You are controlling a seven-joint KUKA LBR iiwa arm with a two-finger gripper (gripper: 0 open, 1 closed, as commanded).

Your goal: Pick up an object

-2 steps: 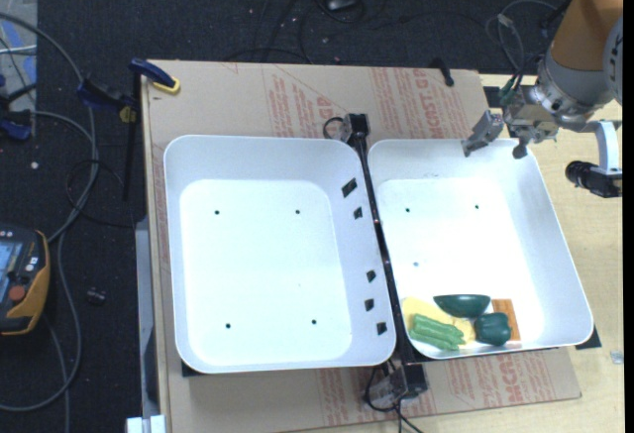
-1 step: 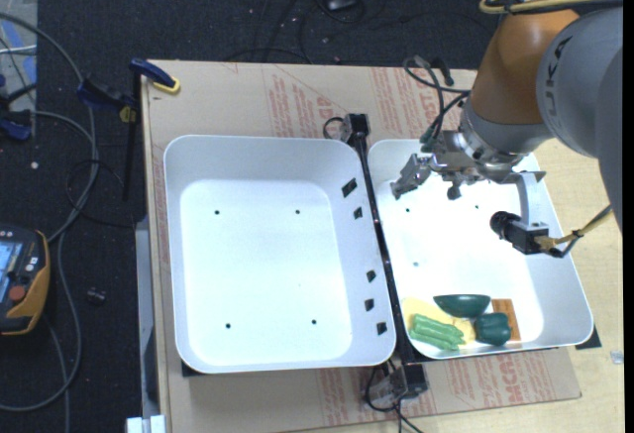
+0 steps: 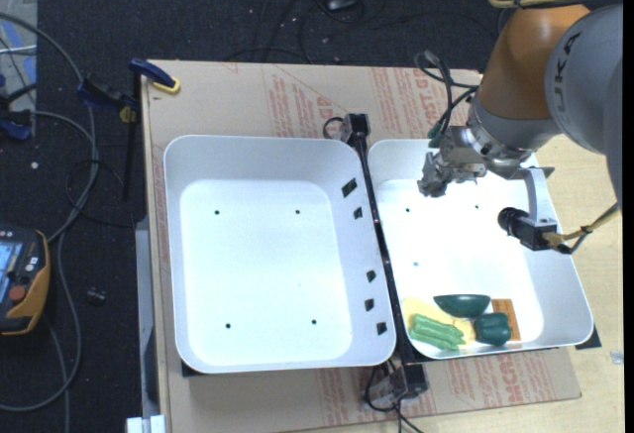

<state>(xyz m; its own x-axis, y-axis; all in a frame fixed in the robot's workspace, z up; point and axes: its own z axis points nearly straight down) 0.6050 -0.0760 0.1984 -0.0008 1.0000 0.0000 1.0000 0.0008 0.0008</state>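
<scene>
With the claw (image 3: 436, 175) poised over the right bin's (image 3: 565, 263) far end, its grip state impossible to tell, this looks like the approach step; next it must reach the green objects (image 3: 461, 320) clustered at the near edge.

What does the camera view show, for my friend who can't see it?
A grey and orange robot arm reaches from the right, its gripper hanging over the far end of the right bin. Small green toys sit huddled at that bin's near edge. The left bin lies beside it.
</scene>
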